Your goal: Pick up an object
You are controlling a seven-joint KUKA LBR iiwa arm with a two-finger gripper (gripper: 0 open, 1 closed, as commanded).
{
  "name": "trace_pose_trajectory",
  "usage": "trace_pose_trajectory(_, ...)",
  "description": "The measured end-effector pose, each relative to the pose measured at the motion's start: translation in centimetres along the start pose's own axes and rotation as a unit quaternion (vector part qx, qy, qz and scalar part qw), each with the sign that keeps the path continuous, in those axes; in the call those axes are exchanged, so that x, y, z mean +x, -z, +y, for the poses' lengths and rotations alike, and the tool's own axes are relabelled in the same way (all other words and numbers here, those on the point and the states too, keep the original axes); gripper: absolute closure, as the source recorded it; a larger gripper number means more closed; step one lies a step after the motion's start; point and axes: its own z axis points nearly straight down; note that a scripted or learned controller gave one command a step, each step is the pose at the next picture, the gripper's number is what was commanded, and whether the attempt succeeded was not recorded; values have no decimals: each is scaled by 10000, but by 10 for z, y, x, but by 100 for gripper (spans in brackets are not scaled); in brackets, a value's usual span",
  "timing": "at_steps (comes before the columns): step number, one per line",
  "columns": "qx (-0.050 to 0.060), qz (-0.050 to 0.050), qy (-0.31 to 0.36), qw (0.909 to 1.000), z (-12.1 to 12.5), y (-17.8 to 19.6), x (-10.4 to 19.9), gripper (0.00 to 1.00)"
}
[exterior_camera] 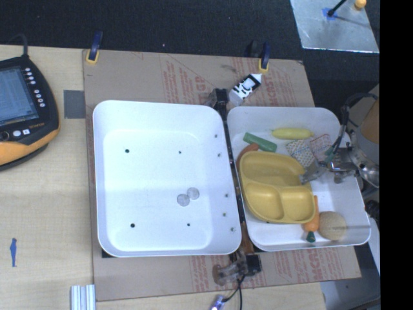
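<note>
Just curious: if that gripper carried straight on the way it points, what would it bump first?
Probably the yellow dish: the gripper points left toward its rim. Depth is unclear, so it could pass above.

a wooden bench (45, 205) carries cardboard (193, 70), two white bins (161, 115) and a pendant (22, 108).

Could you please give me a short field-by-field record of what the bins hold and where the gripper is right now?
left bin: two small round clear discs near its middle
right bin: yellow two-compartment tray, banana, green block, patterned piece, tan ball, orange item at the tray's near corner
gripper: over the right bin, at the yellow tray's right edge
grasp: cannot tell
outside the bins: handheld control pendant on the bench, left of the left bin
</note>
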Motion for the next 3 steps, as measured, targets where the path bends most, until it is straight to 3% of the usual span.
trace_pose_trajectory(1,-10,-4,9,10000,66,-5,51,0)
trace_pose_trajectory(2,-15,3,-3,10000,102,25,87,0)
trace_pose_trajectory(3,-18,-6,-12,10000,124,24,23,0)
